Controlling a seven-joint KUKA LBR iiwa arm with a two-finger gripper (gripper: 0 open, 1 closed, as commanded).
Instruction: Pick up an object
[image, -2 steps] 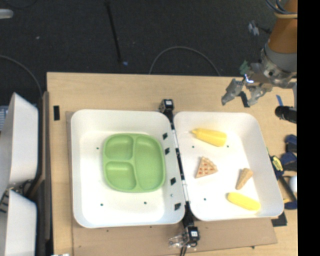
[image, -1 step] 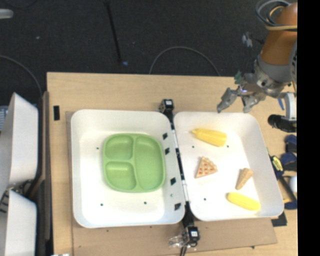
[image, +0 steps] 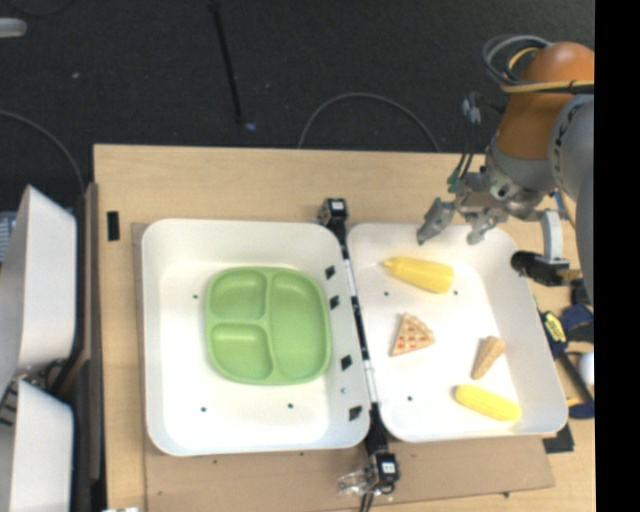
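Tool (image: 458, 225) hangs over the far edge of the right bin (image: 530, 300), fingers spread apart w/ nothing between them, so open and empty. It sits above and just right of the corn cob (image: 419, 273), which lies on its side near the bin's far-left part; prob. the nearest candidate for a pick.

Other options in the same bin: pizza slice (image: 411, 335) flat in the middle, ice-cream cone (image: 488, 355) to its right, and a 2nd yellow piece, looks like a banana or another cob (image: 487, 403), at the near edge. All well apart, so fingers get room around each.

Left bin (image: 165, 300) holds a green divided plate (image: 268, 324), flat, centred. Both bins sit side by side on the bench (image: 250, 180). Nothing lifted yet; task looks at approach stage.
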